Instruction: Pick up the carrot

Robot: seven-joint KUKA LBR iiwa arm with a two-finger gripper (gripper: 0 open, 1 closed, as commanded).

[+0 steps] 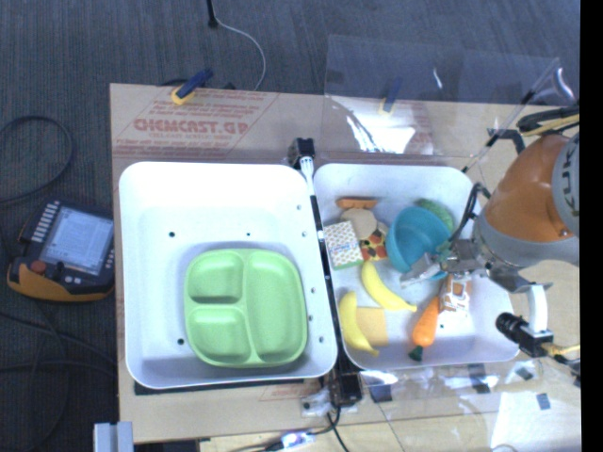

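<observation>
Currently, the carrot [426,322] lies in the right bin [490,345], in the lower right of the frame, tilted with its dark green end toward the lower edge. It rests on the bin floor, just beside a banana [382,290] on its left.

The gripper [450,269] sits just above the carrot's upper end, reaching in from the right under the orange band of the arm [528,201]. You cannot tell from this view whether it is released or clenched; the wrist hardware hides that detail. Nothing confirms a grasp, since the carrot lies flat and fully visible.

Note the crowding. A blue bowl [419,234] stands close above the gripper, and a second banana [350,320] lies lower left of the first. This likely explains the approach from the carrot's free right side.

The left bin [151,215] holds a green divided plate [247,306], well apart from the work area.

Treat the pick as not yet done.
</observation>
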